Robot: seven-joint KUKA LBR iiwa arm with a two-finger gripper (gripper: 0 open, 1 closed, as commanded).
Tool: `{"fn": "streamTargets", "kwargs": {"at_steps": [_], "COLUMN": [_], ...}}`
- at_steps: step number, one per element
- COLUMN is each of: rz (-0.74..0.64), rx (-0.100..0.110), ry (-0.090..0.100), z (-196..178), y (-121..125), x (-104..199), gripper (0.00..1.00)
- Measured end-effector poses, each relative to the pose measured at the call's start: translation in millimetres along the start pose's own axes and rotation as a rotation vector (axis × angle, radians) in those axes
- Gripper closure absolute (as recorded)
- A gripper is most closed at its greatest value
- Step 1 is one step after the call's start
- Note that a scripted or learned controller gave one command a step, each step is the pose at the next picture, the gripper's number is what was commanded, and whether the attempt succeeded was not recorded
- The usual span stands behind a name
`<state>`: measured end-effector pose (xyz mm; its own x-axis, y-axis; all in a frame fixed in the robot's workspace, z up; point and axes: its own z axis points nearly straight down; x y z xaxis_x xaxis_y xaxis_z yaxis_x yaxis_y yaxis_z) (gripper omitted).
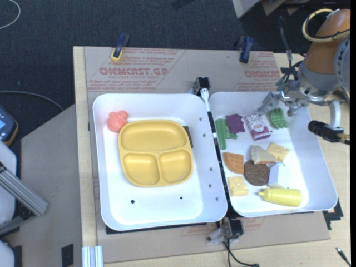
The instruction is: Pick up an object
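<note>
Grey arm [325,74] w/ orange band

Gripper [280,102] hovering over the right bin's [317,166] far end, just above a green toy [277,118] beside a maroon packet [257,126]; yellow divided plate [156,152] sits in the left bin [105,166].

Count: 2 white bins [105,166] [320,177]. Left bin: 1 yellow tray [156,152], 1 pink toy [117,120] at its 10 o'clock. Right bin: roughly 10 food toys, incl. 2 green [222,132] [277,118], 1 purple [235,123], 1 mustard bottle [280,195], 1 brown patty [256,173]. 2 clamps [118,48] [245,49] at 12 o'clock.
</note>
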<state>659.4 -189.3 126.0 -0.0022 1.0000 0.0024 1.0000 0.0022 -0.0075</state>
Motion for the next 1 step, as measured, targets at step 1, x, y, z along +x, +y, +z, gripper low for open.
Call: {"fn": "streamTargets", "kwargs": {"at_steps": [1], "rz": [0.0], "rx": [-0.012], "ry": [-0.002], "z": [36.3], "y": [3.1], "x": [0.4], "gripper": [0.0]}}
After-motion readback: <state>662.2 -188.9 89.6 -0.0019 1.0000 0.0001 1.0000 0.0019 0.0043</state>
